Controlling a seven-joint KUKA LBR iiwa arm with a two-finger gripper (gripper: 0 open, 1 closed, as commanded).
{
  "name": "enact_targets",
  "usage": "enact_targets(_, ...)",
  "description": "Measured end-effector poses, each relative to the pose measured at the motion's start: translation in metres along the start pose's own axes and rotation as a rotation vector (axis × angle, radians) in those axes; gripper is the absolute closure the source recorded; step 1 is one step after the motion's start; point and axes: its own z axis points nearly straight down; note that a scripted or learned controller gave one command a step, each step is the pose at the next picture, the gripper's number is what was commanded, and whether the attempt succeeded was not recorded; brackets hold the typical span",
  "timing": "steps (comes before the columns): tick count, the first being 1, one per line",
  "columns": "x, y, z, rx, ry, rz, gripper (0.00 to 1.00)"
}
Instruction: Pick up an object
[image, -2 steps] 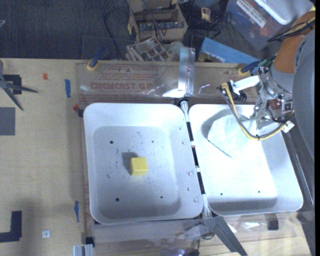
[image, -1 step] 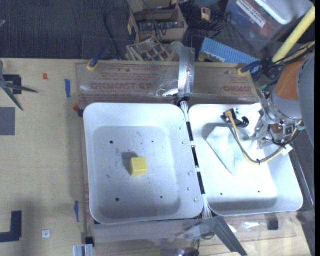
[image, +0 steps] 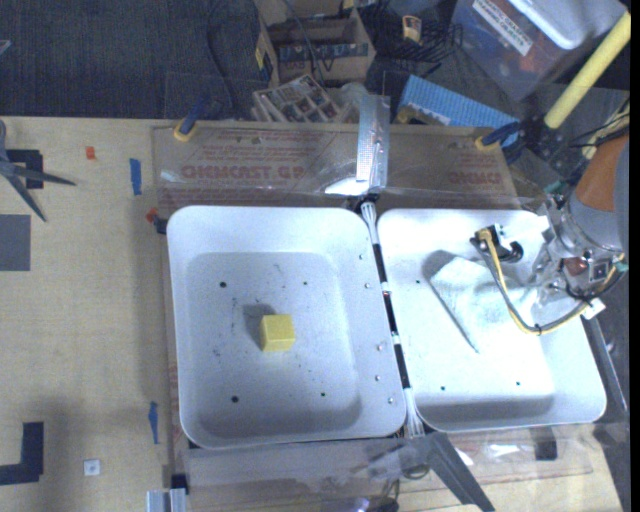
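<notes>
A small yellow block lies near the middle of the left white bin. It stands alone, with a short shadow on its left side. My gripper hangs over the right part of the right white bin, far from the block. The wrist and a looping yellow cable cover much of the gripper. Nothing shows in its grasp. A grey shadow of the arm falls across that bin's floor.
The two bins meet at a central rim. A clear plastic sheet and clamps run along the back of the bins. Boxes and cables sit beyond the bench at the top. A yellow pole slants at the top right.
</notes>
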Motion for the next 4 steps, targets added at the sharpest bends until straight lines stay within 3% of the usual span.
enact_targets(1,0.029,-0.023,-0.098,-0.001,0.001,-0.007,1.00)
enact_targets(2,-0.040,-0.003,-0.027,0.001,0.000,-0.038,1.00)
enact_targets(3,-0.109,-0.006,-0.058,0.002,0.000,-0.004,1.00)
enact_targets(4,-0.114,-0.036,-0.062,0.002,-0.001,-0.001,1.00)
